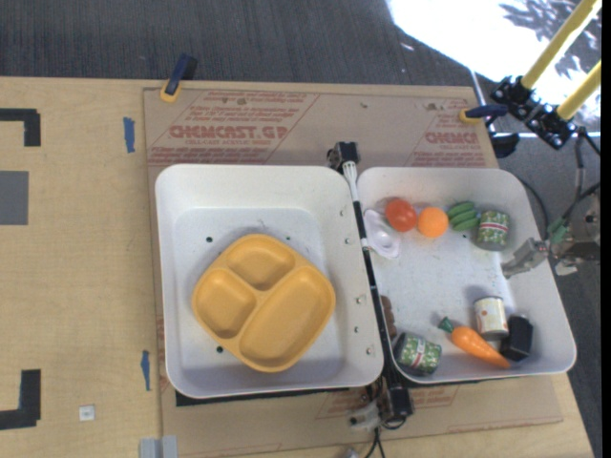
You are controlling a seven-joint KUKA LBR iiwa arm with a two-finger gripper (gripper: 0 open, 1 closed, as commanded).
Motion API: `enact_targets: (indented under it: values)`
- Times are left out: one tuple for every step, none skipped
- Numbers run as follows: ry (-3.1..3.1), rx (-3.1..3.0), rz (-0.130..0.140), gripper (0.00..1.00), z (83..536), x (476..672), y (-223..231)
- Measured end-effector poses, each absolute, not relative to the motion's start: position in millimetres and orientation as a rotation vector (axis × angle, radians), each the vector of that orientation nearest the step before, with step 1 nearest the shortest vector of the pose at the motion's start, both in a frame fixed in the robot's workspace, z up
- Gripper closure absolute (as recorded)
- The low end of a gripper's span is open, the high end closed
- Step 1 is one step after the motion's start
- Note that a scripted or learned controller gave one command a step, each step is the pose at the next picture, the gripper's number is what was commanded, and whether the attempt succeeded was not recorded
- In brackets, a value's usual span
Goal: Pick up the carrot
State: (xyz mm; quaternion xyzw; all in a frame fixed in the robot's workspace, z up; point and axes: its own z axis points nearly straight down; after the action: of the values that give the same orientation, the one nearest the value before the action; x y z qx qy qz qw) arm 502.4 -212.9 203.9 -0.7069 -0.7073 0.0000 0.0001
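A brown bench is seen from above, with two white bins set side by side on it. The left bin is taken up by a yellow divided plate. The right bin is scattered with small items: a green-and-white can by the far wall, a green tin at the near wall, a red tomato touching an orange. The carrot is laid flat near the bin's near right corner, between a small can and the near wall, its tip beside a black block. A grey gripper is glimpsed at the right rim, well apart from the carrot; whether it is wide or narrow cannot be told.
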Motion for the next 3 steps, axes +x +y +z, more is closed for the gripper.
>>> enact_targets:
  values:
    - [-2.211, -2.233, -0.003, 0.00, 85.3, 488.5, -146.7]
    - [-2.616, -1.741, -0.003, 0.00, 85.4, 480.1, -113.8]
    - [-2.618, -1.745, -0.002, 0.00, 182.8, 592.2, -158.7]
